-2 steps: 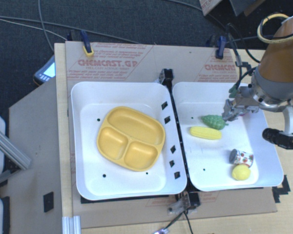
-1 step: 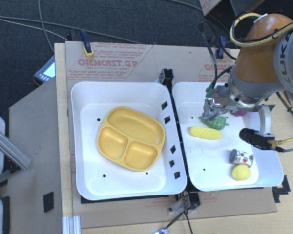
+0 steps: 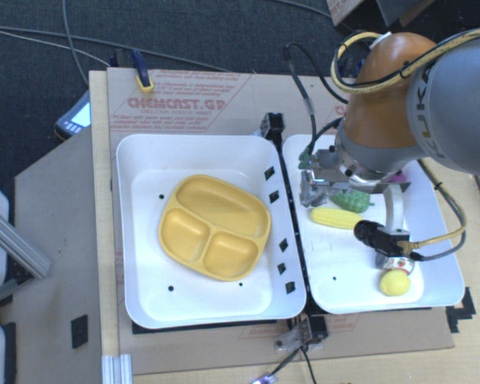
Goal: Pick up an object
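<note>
Seen from above at a slant, two shallow white bins sit side by side on my counter. My grey arm with its orange band reaches in from the view's right and hangs over the right bin. My gripper points down near that bin's upper left corner; I cannot tell from here whether it is spread or closed, and nothing is visibly held in it. The nearest thing to take is a yellow corn cob, lying just below and slightly right of my gripper, its long axis running roughly left to right. A green object lies just beside it, partly under my wrist. A small yellow ball rests farther off toward the bin's lower right. The left bin carries a yellow divided plate, well apart from me
</note>
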Tool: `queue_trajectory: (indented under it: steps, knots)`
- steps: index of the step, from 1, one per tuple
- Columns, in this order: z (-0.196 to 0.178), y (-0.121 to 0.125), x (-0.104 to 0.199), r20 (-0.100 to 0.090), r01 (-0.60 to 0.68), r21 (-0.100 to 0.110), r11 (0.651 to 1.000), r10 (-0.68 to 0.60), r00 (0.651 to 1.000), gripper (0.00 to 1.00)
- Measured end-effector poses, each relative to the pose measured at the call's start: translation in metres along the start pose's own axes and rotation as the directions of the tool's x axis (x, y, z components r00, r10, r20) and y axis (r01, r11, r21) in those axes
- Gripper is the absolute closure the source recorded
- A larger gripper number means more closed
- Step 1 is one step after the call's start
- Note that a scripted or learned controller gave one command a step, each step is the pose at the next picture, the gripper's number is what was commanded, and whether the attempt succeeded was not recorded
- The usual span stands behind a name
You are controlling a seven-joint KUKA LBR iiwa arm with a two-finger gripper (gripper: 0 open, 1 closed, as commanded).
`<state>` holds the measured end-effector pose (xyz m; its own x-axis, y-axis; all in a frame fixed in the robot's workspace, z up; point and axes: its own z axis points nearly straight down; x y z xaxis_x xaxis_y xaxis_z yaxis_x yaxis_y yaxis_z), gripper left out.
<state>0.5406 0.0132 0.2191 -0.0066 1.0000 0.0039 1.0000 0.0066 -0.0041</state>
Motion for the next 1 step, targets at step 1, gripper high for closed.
queue_trajectory:
  steps: [1]
  knots:
    - [0.0078, -0.0048, 0.052, 0.001, -0.001, 0.0, 1.0, 0.001, 1.0, 1.0]
